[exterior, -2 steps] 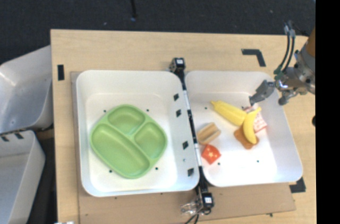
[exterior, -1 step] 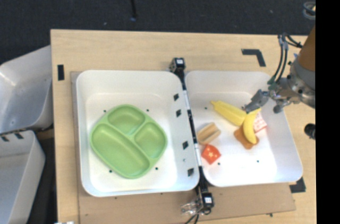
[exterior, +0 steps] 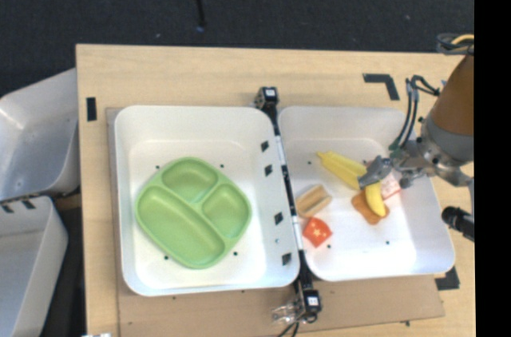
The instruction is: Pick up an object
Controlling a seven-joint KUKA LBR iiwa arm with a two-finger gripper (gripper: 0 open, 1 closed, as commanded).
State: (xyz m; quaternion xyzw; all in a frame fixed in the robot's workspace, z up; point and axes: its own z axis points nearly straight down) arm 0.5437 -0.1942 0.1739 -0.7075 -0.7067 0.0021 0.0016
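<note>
The right bin (exterior: 415, 247) holds several toy foods. A long yellow banana-like piece (exterior: 339, 166) lies near its middle. A tan bread-like piece (exterior: 313, 200) and a red piece (exterior: 317, 231) lie near the divider. My gripper (exterior: 389, 177) hangs low over the right half of this bin. Directly under it are a small yellow piece (exterior: 374, 200) and an orange piece (exterior: 366, 211), and the yellow one lies partly on the orange one. A small white and pink bit (exterior: 392, 188) shows beside the gripper tip. The view does not show whether the yellow piece is gripped.
The left bin (exterior: 128, 136) holds a green divided plate (exterior: 193, 212). Between the two bins runs a rim with black clips (exterior: 281, 192). The arm's orange band (exterior: 457, 100) rises at the right edge. Light grey containers (exterior: 32, 136) stand off the bench at the left.
</note>
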